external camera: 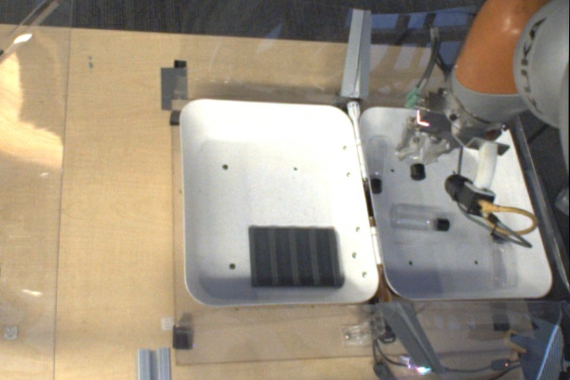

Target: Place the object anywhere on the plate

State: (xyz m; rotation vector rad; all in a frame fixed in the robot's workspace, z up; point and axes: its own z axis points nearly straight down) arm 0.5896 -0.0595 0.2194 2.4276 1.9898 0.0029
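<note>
Right bin [521, 276] holds a faint, see-through vial [419, 217]; gripper [416, 160] nearby (open or closed, can't tell).

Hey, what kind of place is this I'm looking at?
Probably a robotics lab: a grey-and-orange robot arm reaches over the right bin, beside a matching white left bin, both on a wooden bench.
</note>
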